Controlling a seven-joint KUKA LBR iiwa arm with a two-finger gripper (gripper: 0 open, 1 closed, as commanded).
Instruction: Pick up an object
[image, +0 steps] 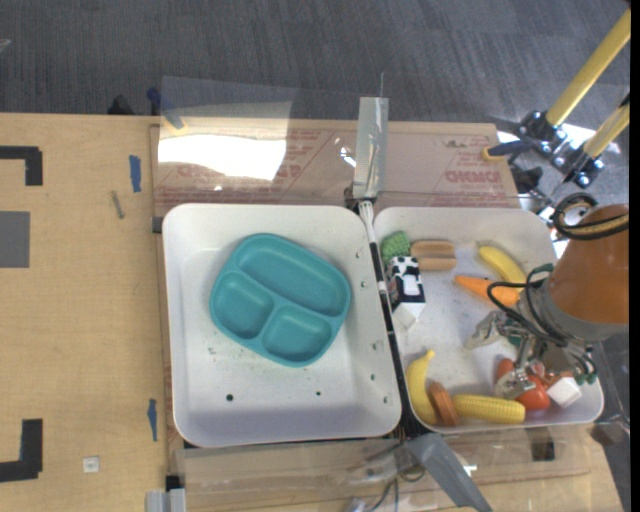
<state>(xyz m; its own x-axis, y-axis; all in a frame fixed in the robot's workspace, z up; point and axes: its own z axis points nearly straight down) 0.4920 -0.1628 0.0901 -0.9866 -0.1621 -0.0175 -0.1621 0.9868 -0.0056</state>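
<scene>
Right now we hang our gripper (528, 372), whose grasp we cannot tell, over the lower right of the right bin (455, 312), with the corn cob (488, 407) just below-left of it, lying left to right.

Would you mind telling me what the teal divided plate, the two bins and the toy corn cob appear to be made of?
The teal plate looks like moulded plastic, matte to satin: one even colour, with rounded compartment edges. The two bins, left and right, seem to be thin formed white plastic with soft rounded rims and a faint sheen. The corn cob is probably plastic or rubber: uniform yellow, slightly glossy.
</scene>
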